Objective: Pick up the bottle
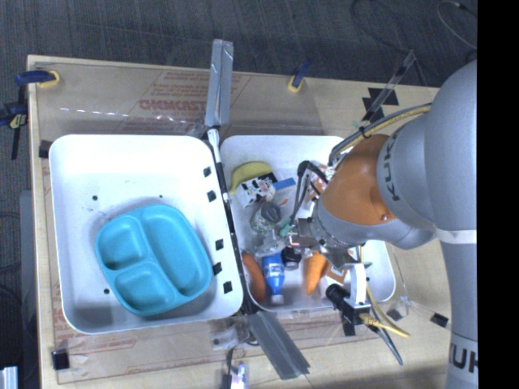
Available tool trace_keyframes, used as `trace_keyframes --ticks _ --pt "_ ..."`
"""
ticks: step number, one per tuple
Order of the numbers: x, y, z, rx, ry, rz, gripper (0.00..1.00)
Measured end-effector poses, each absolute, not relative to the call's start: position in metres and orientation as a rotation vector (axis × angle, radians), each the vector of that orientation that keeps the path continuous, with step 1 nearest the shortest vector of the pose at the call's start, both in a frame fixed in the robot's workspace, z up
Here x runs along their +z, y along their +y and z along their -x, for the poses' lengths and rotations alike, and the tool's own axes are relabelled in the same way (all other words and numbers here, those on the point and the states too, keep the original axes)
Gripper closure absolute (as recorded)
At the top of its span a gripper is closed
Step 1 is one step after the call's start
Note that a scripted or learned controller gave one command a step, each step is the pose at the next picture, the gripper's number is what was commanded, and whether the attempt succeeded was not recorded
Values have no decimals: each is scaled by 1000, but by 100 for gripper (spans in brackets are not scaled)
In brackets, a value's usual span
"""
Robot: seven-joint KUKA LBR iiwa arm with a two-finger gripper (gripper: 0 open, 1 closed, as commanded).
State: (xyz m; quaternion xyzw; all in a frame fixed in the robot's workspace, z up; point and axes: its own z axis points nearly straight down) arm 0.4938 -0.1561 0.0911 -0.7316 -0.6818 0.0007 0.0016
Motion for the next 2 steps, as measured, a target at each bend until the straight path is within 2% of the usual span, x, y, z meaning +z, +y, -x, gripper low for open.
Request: trace_keyframes --ticks 1,2 --pt "101 -157 -494 4 -2145 2292 100" --pt "191 -60 -493 3 -2031 2393 100"
